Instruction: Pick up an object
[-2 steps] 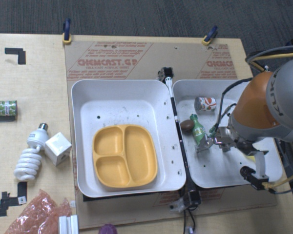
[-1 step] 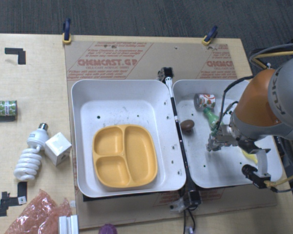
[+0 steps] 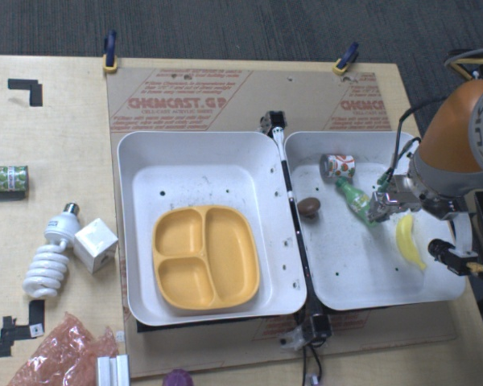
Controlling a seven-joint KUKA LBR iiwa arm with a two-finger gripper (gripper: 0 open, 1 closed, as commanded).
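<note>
A: Four things are lying in the right bin (image 3: 362,292): a green bottle (image 3: 355,199), a small printed can (image 3: 339,166), a brown rounded lump (image 3: 308,207) and a yellow banana (image 3: 408,242). The claw (image 3: 381,205) is sitting low at the bottle's lower end, and the bottle is slanting across the bin floor from near the can down toward the claw.

B: Is the claw gripping it?

A: That cannot be told from here; the metal parts are blurring into the bottle's end, so whether it is apart, together or clamped is not showing. The bottle is touching or just beside the claw.

B: What is likely to go wrong?

A: The bottle is looking smooth, glossy and round, so it is probably inclined to roll or squirt sideways if it is being pinched near its tip rather than across its middle. It could also be swinging down from one end as it is lifted. The banana is lying just beside the claw, curved and soft-looking, and might be getting nudged or caught along with it.

B: And the left bin (image 3: 137,215)?

A: It is holding a yellow-orange divided tray (image 3: 205,256), matte plastic with three compartments and rounded corners. Both bins are appearing as thin, shallow white plastic, their floors speckled with small dark marks. Out on the table (image 3: 32,240), well apart, a white spiral bulb (image 3: 48,260) is lying beside a small white cube (image 3: 96,244).
</note>
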